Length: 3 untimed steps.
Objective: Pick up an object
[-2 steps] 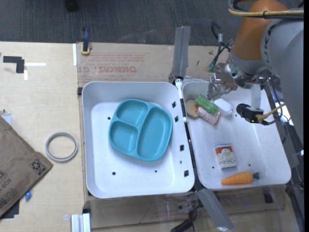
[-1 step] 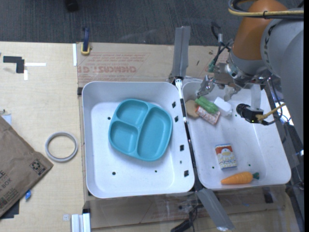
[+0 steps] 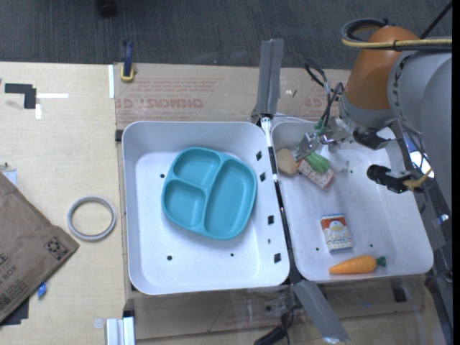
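Observation:
In the right bin (image 3: 402,214), my gripper (image 3: 313,146) hangs low over the far left corner. Just under and in front of it lies a small clear packet with green and pink contents (image 3: 317,169). A tan, rounded object (image 3: 286,162) rests to the left of the packet against the bin wall. Nearer the front sit a small white and orange box (image 3: 336,233) and an orange toy carrot (image 3: 355,265). Whether the gripper touches the packet is hidden by the wrist.
The left bin (image 3: 144,250) holds a blue divided plate (image 3: 209,192). A roll of tape (image 3: 91,217) and a brown cardboard box (image 3: 25,254) lie on the bench to the left. A black cable end (image 3: 388,179) hangs over the right bin.

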Available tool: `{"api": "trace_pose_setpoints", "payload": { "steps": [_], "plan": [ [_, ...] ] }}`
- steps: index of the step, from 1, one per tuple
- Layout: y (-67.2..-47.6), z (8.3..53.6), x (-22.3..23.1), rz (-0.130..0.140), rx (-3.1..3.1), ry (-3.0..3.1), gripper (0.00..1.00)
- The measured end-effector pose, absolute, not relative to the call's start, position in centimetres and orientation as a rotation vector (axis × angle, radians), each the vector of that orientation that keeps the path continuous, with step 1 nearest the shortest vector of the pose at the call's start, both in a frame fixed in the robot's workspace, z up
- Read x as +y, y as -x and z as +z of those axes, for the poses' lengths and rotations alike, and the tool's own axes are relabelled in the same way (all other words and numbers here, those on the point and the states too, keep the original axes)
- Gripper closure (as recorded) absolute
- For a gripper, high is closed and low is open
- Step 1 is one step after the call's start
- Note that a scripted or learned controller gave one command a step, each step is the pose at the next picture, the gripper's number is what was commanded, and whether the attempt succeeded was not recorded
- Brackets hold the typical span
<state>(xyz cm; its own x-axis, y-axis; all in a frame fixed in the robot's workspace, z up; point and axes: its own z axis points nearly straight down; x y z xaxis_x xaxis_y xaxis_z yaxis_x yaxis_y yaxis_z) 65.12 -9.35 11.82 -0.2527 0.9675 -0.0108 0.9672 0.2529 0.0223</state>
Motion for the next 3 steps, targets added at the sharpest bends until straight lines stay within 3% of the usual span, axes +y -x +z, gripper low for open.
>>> {"api": "trace_pose_setpoints", "payload": {
  "steps": [1,2,3],
  "plan": [
    [-63.9,11.4,-9.8,0.043,2.359,-2.012,0.00],
    [-61.5,11.2,-11.0,0.042,2.287,-2.095,0.00],
    [-60.8,11.3,-10.2,0.040,2.221,-2.159,0.00]
  ]
}}
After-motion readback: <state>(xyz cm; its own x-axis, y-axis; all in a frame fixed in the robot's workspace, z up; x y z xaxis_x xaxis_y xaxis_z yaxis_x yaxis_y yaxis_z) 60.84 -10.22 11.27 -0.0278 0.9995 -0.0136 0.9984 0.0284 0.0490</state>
